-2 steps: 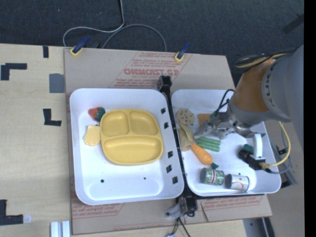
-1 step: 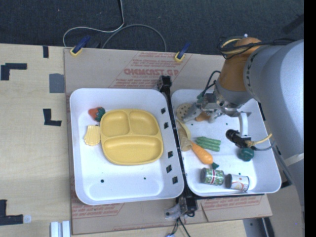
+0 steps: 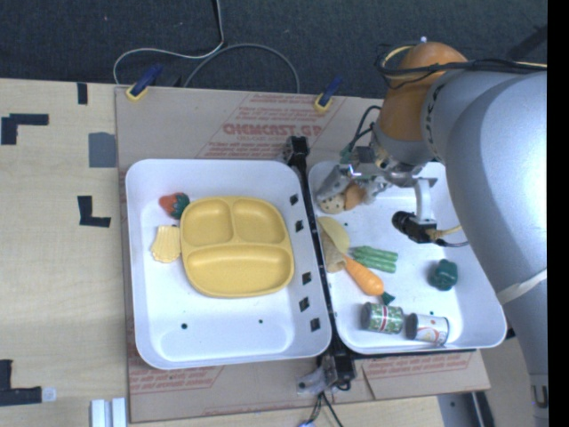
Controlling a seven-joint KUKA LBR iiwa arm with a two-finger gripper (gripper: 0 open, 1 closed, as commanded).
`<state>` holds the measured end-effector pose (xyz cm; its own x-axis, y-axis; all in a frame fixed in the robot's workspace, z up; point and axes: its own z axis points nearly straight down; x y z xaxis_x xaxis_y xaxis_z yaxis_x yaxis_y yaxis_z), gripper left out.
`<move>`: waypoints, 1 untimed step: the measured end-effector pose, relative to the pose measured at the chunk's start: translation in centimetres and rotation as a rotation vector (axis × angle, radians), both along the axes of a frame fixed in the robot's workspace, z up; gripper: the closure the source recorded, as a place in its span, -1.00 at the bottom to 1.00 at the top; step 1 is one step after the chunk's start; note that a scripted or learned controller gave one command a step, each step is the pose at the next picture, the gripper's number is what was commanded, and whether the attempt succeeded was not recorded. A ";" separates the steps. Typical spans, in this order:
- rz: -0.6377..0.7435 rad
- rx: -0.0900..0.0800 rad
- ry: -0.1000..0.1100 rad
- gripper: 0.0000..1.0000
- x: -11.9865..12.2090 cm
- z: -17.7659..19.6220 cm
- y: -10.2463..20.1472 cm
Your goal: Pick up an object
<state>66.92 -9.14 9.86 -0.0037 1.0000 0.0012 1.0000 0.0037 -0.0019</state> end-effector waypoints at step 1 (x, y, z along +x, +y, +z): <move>-0.002 0.000 0.012 1.00 -0.3 0.9 -0.2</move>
<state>66.60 -9.34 10.77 -0.0015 1.0000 0.0015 0.9999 0.0015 -0.0143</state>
